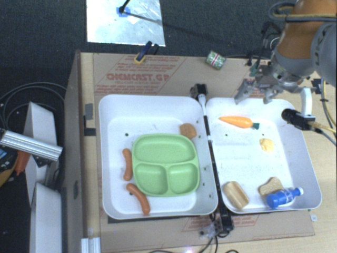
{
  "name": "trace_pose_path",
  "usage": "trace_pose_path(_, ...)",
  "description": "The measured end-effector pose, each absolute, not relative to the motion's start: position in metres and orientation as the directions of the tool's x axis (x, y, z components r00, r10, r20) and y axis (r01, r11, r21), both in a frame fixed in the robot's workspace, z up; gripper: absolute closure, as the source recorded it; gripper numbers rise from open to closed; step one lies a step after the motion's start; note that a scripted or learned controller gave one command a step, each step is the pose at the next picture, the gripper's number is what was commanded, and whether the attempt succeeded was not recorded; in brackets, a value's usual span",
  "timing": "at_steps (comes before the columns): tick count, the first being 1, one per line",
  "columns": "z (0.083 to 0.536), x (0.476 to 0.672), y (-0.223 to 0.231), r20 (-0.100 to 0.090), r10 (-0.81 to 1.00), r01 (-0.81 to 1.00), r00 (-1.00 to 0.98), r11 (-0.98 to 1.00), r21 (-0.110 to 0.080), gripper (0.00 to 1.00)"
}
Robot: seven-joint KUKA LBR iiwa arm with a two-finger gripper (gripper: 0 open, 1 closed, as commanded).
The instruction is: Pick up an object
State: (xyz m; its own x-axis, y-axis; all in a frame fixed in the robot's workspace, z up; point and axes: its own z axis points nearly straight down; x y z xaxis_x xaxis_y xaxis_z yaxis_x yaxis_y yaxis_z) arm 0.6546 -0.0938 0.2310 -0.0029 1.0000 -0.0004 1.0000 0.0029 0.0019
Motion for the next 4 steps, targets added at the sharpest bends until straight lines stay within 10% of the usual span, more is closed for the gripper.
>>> trace_pose_path(2,0.089,0.670,-0.126,0.003,1.000,1.000,-0.006,0.006,0.006,0.00)
trace_pose_path(3,0.102,0.672,-0.126,0.002,1.000,1.000,-0.008,0.008,0.011,1.00)
trace_pose_path(4,0.178,0.648,-0.188,-0.003,1.000,1.000,-0.001,0.001,0.005,1.00)
